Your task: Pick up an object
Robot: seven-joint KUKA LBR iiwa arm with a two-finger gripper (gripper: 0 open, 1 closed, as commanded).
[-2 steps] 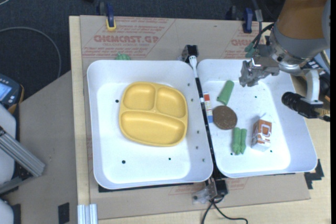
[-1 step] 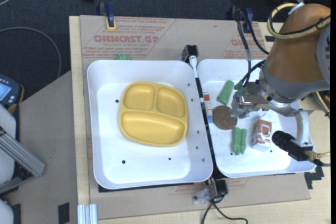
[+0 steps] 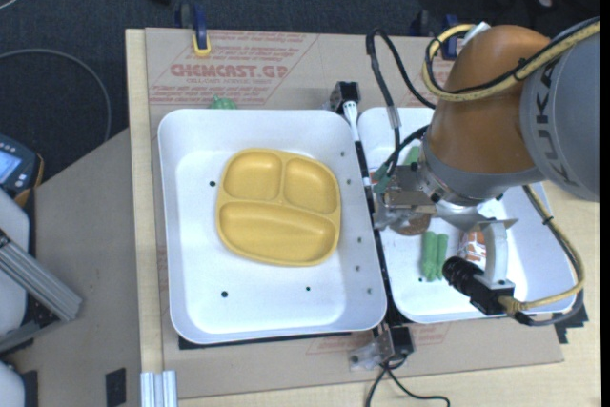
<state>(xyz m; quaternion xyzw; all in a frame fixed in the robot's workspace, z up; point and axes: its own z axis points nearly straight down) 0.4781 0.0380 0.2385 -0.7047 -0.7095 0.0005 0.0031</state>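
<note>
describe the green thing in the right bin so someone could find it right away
Start at the right bin, the one the arm hangs over. Near its front edge, just below the gripper, lies a short green stick, pointing front to back. It is the one green item there; the packet beside it is orange and white.

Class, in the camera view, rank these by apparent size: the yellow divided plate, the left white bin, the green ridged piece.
1. Left white bin
2. Yellow divided plastic plate
3. Green ridged piece

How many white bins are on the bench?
2. The left bin holds a yellow divided plate. The right bin lies beside it, partly covered by the arm, so things in it may be hidden.
</note>
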